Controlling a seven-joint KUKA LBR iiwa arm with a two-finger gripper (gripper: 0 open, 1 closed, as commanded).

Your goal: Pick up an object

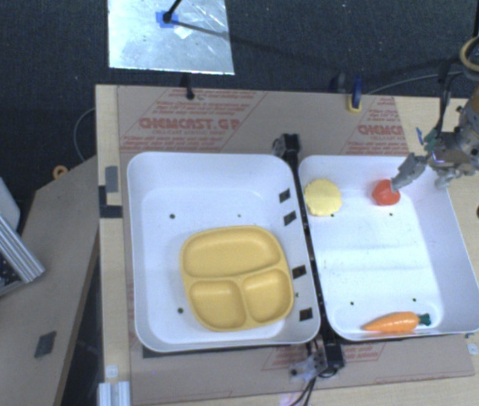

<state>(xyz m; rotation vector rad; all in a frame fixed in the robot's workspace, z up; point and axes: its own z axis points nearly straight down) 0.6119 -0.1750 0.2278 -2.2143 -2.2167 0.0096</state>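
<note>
gripper (409,174) sits just up-right of the red tomato (384,193) in the right bin (464,265), tip nearly touching it; can't tell its opening, nothing visibly held

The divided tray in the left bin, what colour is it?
The divided tray is yellow, seen in the camera view.

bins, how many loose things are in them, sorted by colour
yellow: 2, the yellow three-compartment plastic tray in the left bin and the round pale-yellow disc in the right bin
red: 1, the small red ball-like item
orange: 1, the orange toy carrot
total: 4
</note>
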